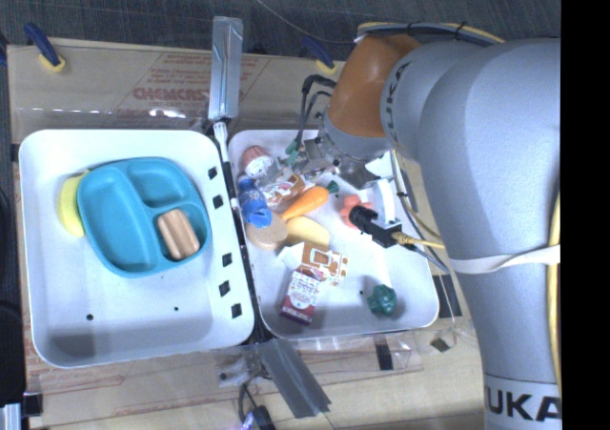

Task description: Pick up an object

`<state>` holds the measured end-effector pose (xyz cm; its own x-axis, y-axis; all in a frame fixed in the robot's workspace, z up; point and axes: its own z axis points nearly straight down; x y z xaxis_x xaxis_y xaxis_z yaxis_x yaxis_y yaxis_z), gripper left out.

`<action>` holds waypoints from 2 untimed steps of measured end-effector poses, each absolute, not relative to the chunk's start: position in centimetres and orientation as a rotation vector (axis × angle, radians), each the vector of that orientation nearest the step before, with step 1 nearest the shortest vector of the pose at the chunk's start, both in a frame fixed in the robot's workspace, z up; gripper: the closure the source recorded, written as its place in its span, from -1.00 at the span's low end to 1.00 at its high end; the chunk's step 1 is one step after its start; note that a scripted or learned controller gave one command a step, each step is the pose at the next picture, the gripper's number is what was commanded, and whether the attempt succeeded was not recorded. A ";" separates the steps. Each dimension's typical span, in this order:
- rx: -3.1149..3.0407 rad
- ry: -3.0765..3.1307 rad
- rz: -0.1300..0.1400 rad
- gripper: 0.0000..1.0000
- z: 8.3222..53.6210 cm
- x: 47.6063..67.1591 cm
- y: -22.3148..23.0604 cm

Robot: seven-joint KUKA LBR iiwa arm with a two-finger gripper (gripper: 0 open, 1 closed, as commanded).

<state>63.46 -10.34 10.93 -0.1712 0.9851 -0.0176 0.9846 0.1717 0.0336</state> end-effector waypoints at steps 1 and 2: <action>1.868 2.472 0.025 -1.00 11.1 61.1 -10.3; 1.858 2.524 0.006 -1.00 19.7 60.6 -8.6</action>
